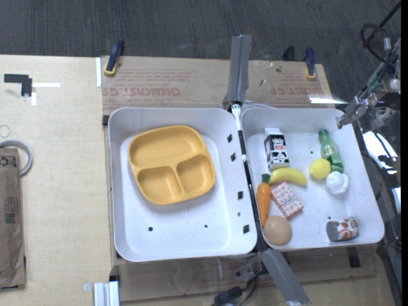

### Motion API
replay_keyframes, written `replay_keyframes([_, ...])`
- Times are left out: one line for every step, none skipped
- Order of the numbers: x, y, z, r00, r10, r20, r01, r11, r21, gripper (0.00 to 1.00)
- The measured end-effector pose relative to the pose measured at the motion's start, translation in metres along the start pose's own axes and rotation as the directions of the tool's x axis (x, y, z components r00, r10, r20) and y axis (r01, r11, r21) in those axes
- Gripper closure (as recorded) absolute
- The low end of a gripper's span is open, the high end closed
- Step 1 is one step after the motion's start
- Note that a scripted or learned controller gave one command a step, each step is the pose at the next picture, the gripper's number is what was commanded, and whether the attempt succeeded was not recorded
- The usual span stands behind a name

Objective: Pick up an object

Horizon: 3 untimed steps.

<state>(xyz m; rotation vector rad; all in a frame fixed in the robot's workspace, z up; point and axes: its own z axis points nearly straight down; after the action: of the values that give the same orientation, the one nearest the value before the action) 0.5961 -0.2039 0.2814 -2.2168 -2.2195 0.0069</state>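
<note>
The right bin (306, 241) holds several small items. A black-and-white milk carton (276, 149) lies at its back left, with a banana (288, 176) just in front of it. An orange carrot (263, 203), a red-and-white box (286, 201) and a round tan item (277, 230) lie at the front left. Towards the right are a green bottle (329, 149), a lemon (320, 168), a white lump (337, 182) and a tipped can (343, 229). My gripper (357, 110) hangs at the bin's far right corner, apart from all of them and partly cut off.
The left bin (127, 234) holds a yellow divided plate (171, 164). A grey divider (239, 69) stands behind the seam between the bins. Blue clamps (115, 56) pin cardboard at the back. A brown paper bag (9, 215) lies on the wooden bench at far left.
</note>
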Motion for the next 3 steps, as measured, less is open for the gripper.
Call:
replay_keyframes([-0.012,-0.001,0.113,0.96,0.279,-0.001,-0.279,0.96,0.001,0.0])
replay_keyframes([0.004,-0.017,0.105,0.999,0.032,-0.001,-0.032,0.999,-0.001,0.0])
replay_keyframes([-0.004,-0.01,0.182,0.987,0.16,-0.01,-0.16,0.987,-0.001,0.0])
